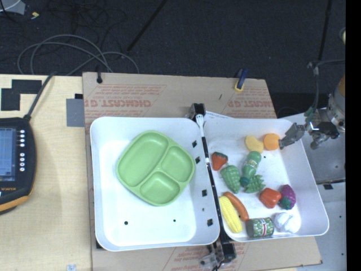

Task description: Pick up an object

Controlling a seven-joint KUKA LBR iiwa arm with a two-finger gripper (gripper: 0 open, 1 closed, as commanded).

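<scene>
The toys sat in a cluster in the right bin (316,176), and none of them was lifted. Up top lay a yellow piece (254,143) with an orange ball (271,141) touching its right side. Below those, a strawberry (219,161) lay near the divider, and 3 green pieces crowded together: a leafy one (230,178), a pale green bottle shape (250,164) and a spiky dark green one (255,182). Further down came a red pepper (269,196) with a purple piece (287,196) just beside it. At the front edge, a corn cob (230,214) lay alongside a carrot (239,206), then a green can (259,227) on its side, then a white lump (287,223).

And the gripper (302,132)? It hung at the right bin's upper right rim, near the orange ball but apart from it. Its 2 dark fingers stood spread, released, with nothing between them. The grey arm came in from the right edge.

Over in the left bin (107,208) rested 1 green divided plate (156,167) with 3 compartments, tilted diagonally. Both bins stood on a cardboard sheet (169,95), and a handheld pendant (14,160) lay on the bench at far left.
</scene>
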